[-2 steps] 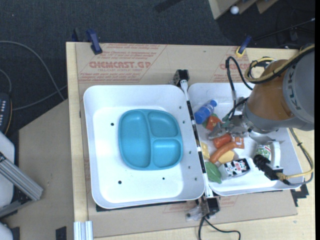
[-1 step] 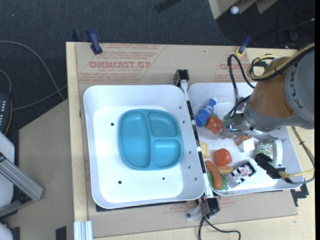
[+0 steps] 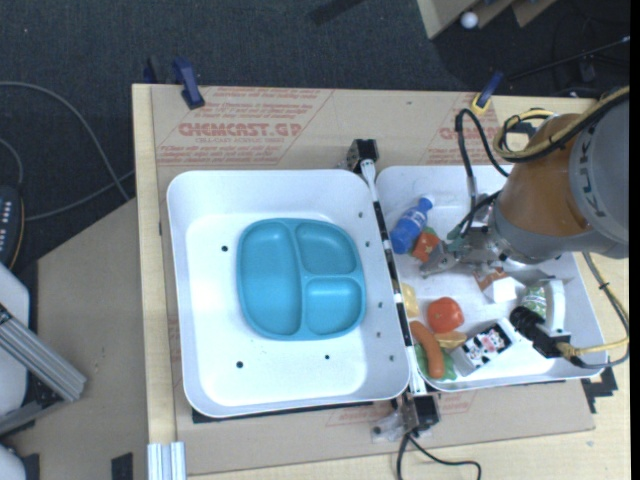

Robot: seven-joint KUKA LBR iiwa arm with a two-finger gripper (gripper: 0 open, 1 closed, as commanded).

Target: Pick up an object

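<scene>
Reading off the cardboard sheet [image 3: 300, 118] under the two bins: big reddish-brown print along its far edge spells what looks like "CHEMCAST GP", with a finer line beneath it, too small to make out. There's a second patch of the same reddish print further right on the board, partly hidden by cables, unreadable. Down in the right bin, a small black-and-white box [image 3: 484, 346] carries markings, but they're too blurred to read.

A divided plate [image 3: 300, 276] sits mid-left bin [image 3: 200, 368]; a bottle [image 3: 409, 225] and tomato [image 3: 446, 314] lie along the right bin's [image 3: 585, 298] left edge.
</scene>
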